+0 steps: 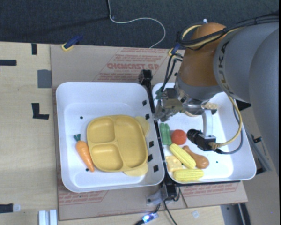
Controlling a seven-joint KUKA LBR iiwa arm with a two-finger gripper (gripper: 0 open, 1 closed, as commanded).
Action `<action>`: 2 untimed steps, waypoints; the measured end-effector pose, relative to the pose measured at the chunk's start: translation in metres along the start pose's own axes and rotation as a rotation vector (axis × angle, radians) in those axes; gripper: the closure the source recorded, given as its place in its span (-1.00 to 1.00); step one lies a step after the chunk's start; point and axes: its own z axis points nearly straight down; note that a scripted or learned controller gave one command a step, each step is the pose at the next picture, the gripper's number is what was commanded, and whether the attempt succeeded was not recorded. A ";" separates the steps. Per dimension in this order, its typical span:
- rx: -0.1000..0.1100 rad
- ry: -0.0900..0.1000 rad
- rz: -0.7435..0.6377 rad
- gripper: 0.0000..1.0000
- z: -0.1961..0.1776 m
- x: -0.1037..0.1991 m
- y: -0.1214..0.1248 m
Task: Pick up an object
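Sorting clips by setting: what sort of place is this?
Probably a robotics lab test bench, not a kitchen. Two white bins sit on cardboard, holding toy food such as a plastic carrot and corn, with loose cable behind.

red printing runs across the cardboard sheet (126, 62) under the far edge of the bins, but it appears upside down and blurred, so no word reads with certainty. fainter red print on its near strip is also illegible.

Glossy plastic yellow tray (117, 142) (smooth) in matt white bin (68, 100).
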 end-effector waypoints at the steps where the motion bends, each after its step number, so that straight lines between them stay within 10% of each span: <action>1: -0.001 0.000 -0.001 1.00 -0.003 0.064 -0.009; 2: -0.001 -0.003 0.005 1.00 0.005 0.062 -0.002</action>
